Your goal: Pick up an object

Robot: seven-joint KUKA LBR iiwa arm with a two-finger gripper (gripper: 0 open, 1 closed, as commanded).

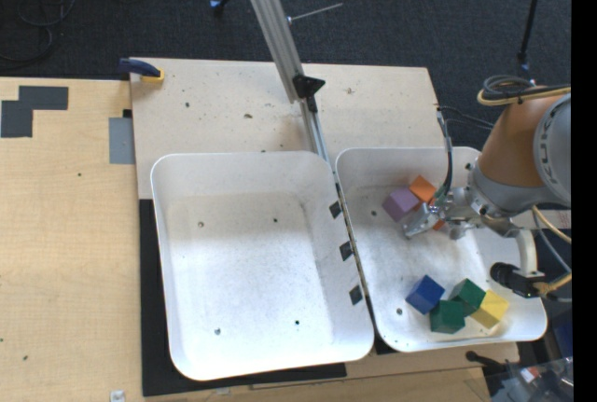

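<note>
the gripper (422, 225) hangs low in the right bin (392, 302), just beside the purple block (401, 202) and orange block (423, 188), and it should come down straight over one block so it does not push it away.

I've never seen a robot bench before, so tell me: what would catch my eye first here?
Probably the orange-banded arm reaching in from the right, its end effector low in the right bin beside a purple block and an orange block. Next, the bright cluster near that bin's front: a blue block, two green blocks and a yellow block.
</note>
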